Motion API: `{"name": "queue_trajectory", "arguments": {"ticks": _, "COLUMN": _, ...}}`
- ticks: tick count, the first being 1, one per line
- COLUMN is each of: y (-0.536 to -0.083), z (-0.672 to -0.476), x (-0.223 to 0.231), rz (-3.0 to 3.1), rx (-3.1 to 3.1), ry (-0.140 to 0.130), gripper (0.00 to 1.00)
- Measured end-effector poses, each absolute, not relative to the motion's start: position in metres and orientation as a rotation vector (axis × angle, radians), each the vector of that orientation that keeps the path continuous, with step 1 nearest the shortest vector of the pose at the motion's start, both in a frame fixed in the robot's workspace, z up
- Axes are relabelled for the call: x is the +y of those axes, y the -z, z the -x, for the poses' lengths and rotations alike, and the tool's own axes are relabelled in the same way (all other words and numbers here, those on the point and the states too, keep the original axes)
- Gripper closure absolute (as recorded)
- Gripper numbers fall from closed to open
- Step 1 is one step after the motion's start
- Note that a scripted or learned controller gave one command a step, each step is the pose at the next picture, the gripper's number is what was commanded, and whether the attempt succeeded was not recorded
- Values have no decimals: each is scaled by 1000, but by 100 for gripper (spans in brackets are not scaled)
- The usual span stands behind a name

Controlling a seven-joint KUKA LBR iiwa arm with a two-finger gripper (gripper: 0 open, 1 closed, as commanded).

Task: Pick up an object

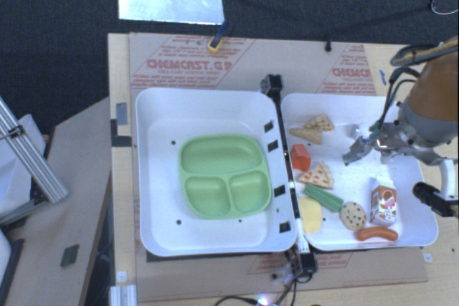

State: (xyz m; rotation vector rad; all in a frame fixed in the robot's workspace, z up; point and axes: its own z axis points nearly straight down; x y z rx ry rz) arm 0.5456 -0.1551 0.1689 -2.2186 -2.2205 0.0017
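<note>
A green tray (pixel 221 175) with three compartments is seen in the left bin (pixel 154 118) on the counter (pixel 179 57). The right bin (pixel 337 100) holds the toy foods. At its left edge a red block (pixel 300 154) lies just above a pizza slice (pixel 317 175). A sandwich wedge (pixel 313 128) is placed nearer the far wall. Below the pizza slice a green stick (pixel 323 196) lies aslant, with a yellow piece (pixel 310 214) beside the divider. A cookie (pixel 352 215) and a sausage (pixel 376 233) are found near the front wall, with a small carton (pixel 383 203) upright just above the sausage. The tool (pixel 356 152) is seen over the middle of the right bin, right of the pizza slice and above the carton, the arm (pixel 430 100) entering from the right. Its state cannot be told; nothing is seen gripped.
</note>
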Motion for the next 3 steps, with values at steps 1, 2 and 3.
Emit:
{"name": "queue_trajectory", "arguments": {"ticks": 1, "y": -111, "z": -547, "x": -164, "rz": 2219, "rx": -2219, "ry": -3, "gripper": 0}}
{"name": "queue_trajectory", "arguments": {"ticks": 2, "y": -83, "z": -547, "x": -163, "rz": 2220, "rx": -2222, "ry": 0, "gripper": 0}}
{"name": "queue_trajectory", "arguments": {"ticks": 3, "y": -95, "z": -548, "x": -164, "rz": 2222, "rx": -2224, "ry": 3, "gripper": 100}}
